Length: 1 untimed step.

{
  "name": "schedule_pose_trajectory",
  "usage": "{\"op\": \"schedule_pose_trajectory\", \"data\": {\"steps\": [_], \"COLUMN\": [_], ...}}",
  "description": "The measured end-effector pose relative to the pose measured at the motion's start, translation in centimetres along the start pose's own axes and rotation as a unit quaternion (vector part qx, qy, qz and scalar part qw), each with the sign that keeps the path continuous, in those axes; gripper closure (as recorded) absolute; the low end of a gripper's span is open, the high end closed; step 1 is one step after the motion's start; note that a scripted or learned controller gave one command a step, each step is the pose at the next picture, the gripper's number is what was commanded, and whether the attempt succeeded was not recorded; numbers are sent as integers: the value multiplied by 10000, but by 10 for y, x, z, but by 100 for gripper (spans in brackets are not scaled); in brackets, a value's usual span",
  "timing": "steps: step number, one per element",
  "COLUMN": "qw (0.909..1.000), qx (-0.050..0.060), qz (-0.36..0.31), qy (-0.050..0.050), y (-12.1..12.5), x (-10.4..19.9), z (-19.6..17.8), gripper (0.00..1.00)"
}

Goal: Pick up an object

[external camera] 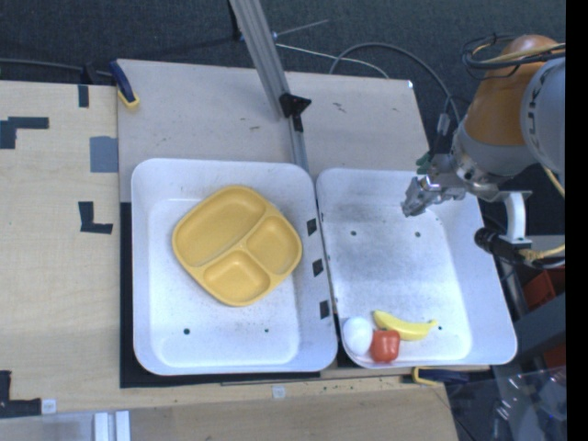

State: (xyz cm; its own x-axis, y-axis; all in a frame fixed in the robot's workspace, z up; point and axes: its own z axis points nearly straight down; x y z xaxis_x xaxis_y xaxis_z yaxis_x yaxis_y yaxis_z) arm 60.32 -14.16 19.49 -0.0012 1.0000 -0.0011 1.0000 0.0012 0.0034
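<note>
In the right bin (404, 255), three small objects lie together at the near edge: a yellow banana (405, 325), a red pepper-like piece (386, 345) and a white egg-shaped ball (357, 334). My gripper (416, 198) hangs over the far right part of this bin, well away from them, with nothing visible between its fingers. The arm comes in from the right, its orange band above the wrist.
The left bin (161, 320) holds a yellow divided plate (237, 244) with three compartments. A slanted metal pole (266, 49) runs down to the bins' far edge. Cables lie on the bench behind the right bin.
</note>
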Motion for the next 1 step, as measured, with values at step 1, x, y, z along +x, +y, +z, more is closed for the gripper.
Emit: {"op": "schedule_pose_trajectory", "data": {"steps": [1], "qw": [10000], "qx": [-10], "qz": [-6], "qy": [0], "y": [0], "x": [6], "z": [-62], "gripper": [100]}}
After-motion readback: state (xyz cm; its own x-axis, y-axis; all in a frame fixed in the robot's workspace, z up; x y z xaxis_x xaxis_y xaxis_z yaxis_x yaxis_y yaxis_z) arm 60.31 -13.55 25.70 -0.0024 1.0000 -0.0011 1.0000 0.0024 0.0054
